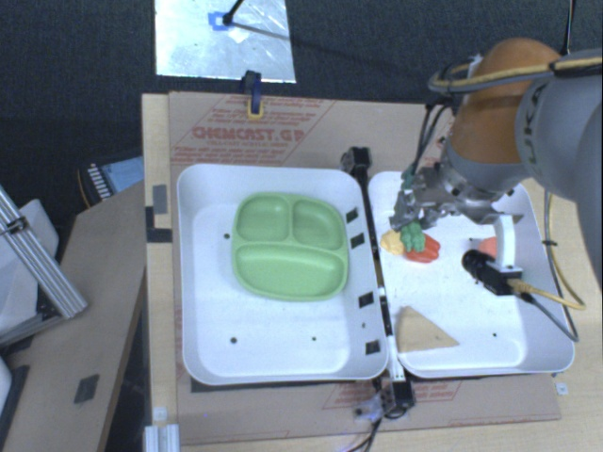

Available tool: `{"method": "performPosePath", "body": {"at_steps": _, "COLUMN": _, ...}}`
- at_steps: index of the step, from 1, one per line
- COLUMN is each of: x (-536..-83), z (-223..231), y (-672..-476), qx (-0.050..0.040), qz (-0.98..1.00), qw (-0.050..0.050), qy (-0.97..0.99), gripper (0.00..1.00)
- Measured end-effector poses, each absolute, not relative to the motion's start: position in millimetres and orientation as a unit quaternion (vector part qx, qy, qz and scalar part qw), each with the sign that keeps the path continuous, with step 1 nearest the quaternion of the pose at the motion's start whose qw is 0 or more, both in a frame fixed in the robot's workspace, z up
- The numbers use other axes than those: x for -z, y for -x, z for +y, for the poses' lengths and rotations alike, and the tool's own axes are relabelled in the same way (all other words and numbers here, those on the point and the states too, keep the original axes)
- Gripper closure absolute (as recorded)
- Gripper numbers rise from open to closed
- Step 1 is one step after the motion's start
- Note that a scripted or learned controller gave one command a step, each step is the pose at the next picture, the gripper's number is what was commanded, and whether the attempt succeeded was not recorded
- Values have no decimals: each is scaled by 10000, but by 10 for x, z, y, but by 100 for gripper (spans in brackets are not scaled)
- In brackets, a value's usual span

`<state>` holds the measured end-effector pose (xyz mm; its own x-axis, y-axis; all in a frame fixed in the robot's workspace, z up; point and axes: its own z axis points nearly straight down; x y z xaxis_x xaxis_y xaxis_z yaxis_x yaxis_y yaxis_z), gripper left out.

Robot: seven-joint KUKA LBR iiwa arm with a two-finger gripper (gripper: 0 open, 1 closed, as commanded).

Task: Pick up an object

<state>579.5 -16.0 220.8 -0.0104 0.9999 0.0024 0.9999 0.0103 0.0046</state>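
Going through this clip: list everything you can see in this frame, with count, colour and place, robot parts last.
white bins: 2, white, side by side on the bench
divided plate: 1, light green, three compartments, middle of the left bin
toy food cluster: 1 small group, yellow, green and orange-red, upper left of the right bin, right under the claw
tan wedge: 1, tan, triangular, near front left of the right bin
red piece: 1, red-orange, right bin, partly hidden behind the arm's hardware
cardboard sheet: 1, brown with red print, under the bins
arm: 1, grey with an orange band, reaching in from the right
claw: 1, dark grey, over the toy food cluster
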Motion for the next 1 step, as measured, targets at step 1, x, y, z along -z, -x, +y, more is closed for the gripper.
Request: {"method": "performPosePath", "body": {"at_steps": 1, "x": -2125, "z": 354, "y": -6021, "qx": -15, "qz": 7106, "qw": 4, "qy": -7036, "gripper": 100}}
